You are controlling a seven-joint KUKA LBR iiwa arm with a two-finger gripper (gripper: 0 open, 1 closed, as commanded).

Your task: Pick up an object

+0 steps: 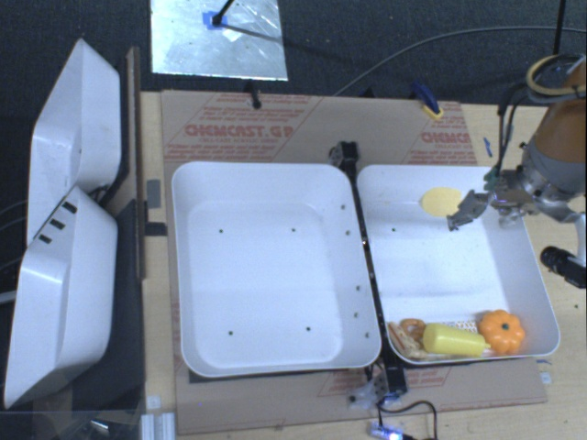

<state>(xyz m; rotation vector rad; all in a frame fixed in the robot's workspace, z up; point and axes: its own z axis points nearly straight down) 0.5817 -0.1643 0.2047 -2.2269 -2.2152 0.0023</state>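
A flat yellow round piece (441,200) lies near the far wall of the right bin (431,273). My gripper (468,211) hangs just to its right, over the bin's far right part, fingers pointing left and down; I cannot make out their spacing, and nothing shows between them. Along the near wall lie a pretzel-like brown piece (408,330), a yellow cylinder-shaped object (451,340) and a small orange pumpkin (502,330).
The left bin (266,264) adjoins the right one along a black divider (367,255). Spare white bins (69,218) are stacked at the far left. A metal plate (218,26) lies beyond the bench. Cables run near the arm (559,145).
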